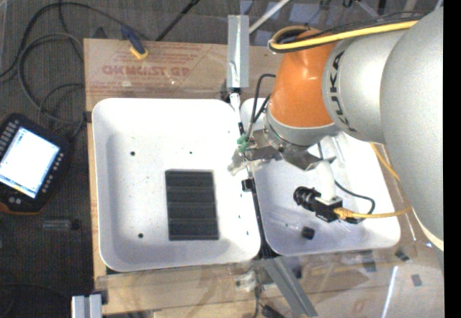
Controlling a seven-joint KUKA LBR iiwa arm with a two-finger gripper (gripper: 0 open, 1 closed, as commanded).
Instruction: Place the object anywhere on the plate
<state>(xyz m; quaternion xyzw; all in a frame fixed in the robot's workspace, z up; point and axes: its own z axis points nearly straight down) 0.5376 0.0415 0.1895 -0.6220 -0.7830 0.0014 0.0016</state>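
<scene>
Grey robot arm (403, 78) with an orange band (306, 89), closest to the lens, reaches in from the right and covers the upper part of the right-hand shallow white bin (364, 233). Left-hand shallow white bin (119, 187): holds one black ribbed rectangular plate (191, 205), lying flat on the bin floor toward the front wall. Right-hand bin: holds a small black block (308, 233), lying on the floor toward the front. Both bins sit side by side on a brown board tabletop (158, 71). Pincer (243, 161): above the seam between the two bins; whether it is open or closed cannot be told from this angle. Small black block lies apart from the pincer, to its right and nearer the front edge, in the other bin from the plate.
</scene>
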